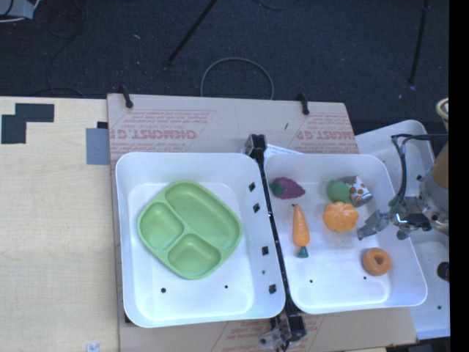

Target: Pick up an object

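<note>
My hand (pixel 375 224) at right edge of right bin (pixel 399 299), fingers spread, gripping nothing. Orange pumpkin (pixel 341 216) just left of fingertips, donut (pixel 377 261) just nearer. Carrot (pixel 300 228), grapes (pixel 288 188) further left. Nothing lifted yet; whole pick remains.

Smooth glossy plastic green plate (pixel 189 229) in a white plastic bin (pixel 139 299).

two bins (pixel 126 196), one plate (pixel 190 228) (green), six toys (pixel 341 216)
</note>
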You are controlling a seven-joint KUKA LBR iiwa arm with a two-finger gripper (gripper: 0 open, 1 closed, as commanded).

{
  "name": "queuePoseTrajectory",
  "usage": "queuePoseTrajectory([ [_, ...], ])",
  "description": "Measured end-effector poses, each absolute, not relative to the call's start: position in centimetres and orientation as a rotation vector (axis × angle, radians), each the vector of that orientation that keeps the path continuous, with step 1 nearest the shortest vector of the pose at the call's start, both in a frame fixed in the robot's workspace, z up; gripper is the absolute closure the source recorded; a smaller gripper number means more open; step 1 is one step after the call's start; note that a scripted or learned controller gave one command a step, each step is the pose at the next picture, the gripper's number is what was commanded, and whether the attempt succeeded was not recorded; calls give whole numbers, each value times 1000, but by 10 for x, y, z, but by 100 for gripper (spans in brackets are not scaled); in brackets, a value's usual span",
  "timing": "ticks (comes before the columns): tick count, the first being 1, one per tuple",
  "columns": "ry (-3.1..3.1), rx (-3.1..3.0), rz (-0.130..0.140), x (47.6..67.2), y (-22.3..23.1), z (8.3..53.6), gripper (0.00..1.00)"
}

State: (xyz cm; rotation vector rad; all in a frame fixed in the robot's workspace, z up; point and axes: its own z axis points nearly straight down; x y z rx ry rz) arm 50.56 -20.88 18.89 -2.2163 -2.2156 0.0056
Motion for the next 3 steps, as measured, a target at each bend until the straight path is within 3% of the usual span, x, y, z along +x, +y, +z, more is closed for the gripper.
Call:
queuePoseTrajectory([
  [2,-2233,-2239,-1,507,-213,99,0],
  [3,-2215,-2225,2,503,-209,106,100],
])
